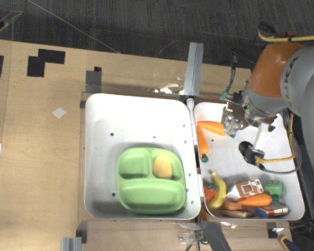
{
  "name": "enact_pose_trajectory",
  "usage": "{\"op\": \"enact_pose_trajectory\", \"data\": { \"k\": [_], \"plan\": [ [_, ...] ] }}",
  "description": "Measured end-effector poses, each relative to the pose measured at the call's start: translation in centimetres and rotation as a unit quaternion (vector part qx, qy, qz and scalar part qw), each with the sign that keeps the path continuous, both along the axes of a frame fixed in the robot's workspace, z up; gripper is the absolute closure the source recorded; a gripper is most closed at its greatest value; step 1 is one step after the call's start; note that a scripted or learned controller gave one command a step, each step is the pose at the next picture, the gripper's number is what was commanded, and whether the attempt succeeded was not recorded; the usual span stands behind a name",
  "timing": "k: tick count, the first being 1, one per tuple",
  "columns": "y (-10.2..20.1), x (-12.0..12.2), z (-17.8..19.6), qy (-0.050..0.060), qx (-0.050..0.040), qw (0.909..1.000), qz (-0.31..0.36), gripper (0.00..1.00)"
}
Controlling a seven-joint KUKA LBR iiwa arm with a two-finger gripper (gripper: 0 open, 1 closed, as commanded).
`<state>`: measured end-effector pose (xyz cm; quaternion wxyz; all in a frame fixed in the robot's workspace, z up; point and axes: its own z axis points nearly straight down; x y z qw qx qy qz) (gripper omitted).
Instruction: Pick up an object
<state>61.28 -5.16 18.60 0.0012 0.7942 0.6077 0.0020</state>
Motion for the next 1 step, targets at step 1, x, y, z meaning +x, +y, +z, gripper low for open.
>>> {"op": "enact_pose_trajectory", "data": {
  "k": [1],
  "plan": [
    [-0.01,-0.01,-0.03,0.0,0.0,1.0,0.0,0.0]
  ]
}}
